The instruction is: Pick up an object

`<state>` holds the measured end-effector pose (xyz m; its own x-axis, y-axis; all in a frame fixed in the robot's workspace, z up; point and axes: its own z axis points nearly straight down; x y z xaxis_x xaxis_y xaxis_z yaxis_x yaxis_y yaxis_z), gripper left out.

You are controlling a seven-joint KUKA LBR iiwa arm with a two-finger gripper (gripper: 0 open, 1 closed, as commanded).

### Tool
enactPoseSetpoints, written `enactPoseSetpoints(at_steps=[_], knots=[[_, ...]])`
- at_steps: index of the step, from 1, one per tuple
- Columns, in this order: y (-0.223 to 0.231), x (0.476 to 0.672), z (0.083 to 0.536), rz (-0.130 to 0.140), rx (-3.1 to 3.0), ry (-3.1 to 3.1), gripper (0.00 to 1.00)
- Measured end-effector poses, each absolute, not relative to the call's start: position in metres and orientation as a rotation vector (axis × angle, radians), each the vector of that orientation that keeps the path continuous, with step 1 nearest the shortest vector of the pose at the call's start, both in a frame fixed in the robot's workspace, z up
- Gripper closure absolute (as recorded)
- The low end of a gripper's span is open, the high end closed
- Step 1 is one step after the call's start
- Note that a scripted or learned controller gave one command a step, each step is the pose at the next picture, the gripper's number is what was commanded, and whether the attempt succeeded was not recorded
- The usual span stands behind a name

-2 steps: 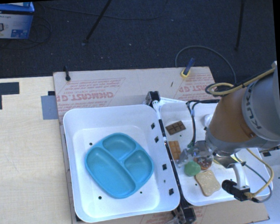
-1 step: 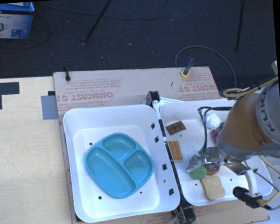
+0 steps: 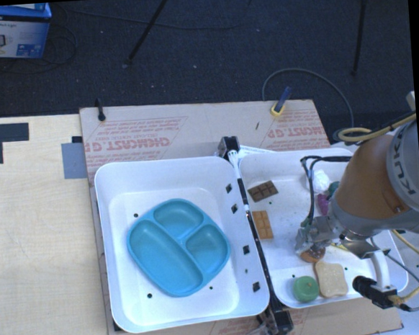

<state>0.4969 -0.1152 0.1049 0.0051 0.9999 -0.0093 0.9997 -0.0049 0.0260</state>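
The right bin [image 3: 292,294] holds several small items: a brown chocolate-like bar [image 3: 262,191], an orange waffle-like piece [image 3: 262,225], a green round object [image 3: 304,288], a tan bread slice [image 3: 331,278], and white and purple pieces [image 3: 320,183] near the arm. My gripper [image 3: 311,241] reaches down into the right bin from the right, just above the bread slice and the green object. Its tip sits low over the bin floor, with a small brownish thing at it.
The left bin [image 3: 111,207] holds a blue divided plate [image 3: 177,246]. Black clips sit along the wall between the bins [image 3: 242,218]. The arm's orange and grey body [image 3: 373,186] covers the right bin's right side. Cables lie at the back right.
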Motion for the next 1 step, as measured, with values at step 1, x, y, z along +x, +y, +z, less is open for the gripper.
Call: enactPoseSetpoints(at_steps=[1], knots=[[-0.0535, 0.4972, 0.2108, -0.003, 2.223, 2.225, 1.0]])
